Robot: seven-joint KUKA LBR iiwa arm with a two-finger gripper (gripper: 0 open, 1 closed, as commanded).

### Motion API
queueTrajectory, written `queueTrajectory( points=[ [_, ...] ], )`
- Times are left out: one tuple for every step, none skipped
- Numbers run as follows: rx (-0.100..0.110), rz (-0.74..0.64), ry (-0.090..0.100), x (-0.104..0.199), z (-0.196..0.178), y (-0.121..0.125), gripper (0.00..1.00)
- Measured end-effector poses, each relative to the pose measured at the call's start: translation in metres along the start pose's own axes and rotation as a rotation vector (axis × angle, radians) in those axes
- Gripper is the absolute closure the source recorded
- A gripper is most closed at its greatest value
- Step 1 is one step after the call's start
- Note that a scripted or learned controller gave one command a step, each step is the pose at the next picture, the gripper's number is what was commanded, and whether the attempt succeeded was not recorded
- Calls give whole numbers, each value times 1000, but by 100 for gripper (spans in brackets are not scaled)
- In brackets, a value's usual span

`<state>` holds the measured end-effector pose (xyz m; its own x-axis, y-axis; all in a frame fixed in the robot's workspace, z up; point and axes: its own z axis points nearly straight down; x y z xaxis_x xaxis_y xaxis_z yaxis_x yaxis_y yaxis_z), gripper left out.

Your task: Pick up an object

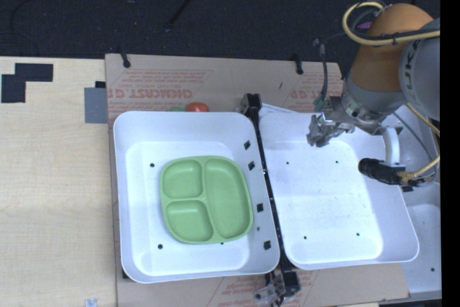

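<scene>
- Cardboard (215,83) printed with red lettering lies under both bins, most likely as a liner that keeps them from sliding on the bench (50,176); its near edge shows at six o'clock.
- Black clips (277,287) at six o'clock, with another (251,103) at the far end of the seam, seem to pin the two bins together so neither shifts under a push.
- White and shallow, the left bin (136,147) holds the one clear thing to pick: a green plate (206,199) with three sections, lying flat, open side up, near the bin's middle. Flat and low as it is, it offers only its raised rim and dividers to pinch, which I judge makes it awkward to take.
- Beside it, toward three o'clock, the right bin (338,212) shows a bare white floor.
- Farther back, the gripper (322,131) hangs over the far edge of the right bin, at about one o'clock from that bin's centre and well apart from the plate. Whether its fingers are open or closed I cannot tell; the tip is small and dark.
- Behind it at two o'clock, the grey arm (420,72) with its orange band (388,39) leans in from the right, so reaching the plate would mean crossing the seam toward nine o'clock.
- Farthest, at eleven o'clock just beyond the left bin's far rim, a small red thing (197,108) sits on the cardboard outside both bins.
</scene>
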<state>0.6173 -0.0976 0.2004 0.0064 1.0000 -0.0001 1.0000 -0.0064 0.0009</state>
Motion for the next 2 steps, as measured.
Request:
queueTrajectory(
  points=[
    [2, 1, 0, -2, -10, 0, 100],
    [4, -10, 2, 57, -20, -4, 100]
  ],
)
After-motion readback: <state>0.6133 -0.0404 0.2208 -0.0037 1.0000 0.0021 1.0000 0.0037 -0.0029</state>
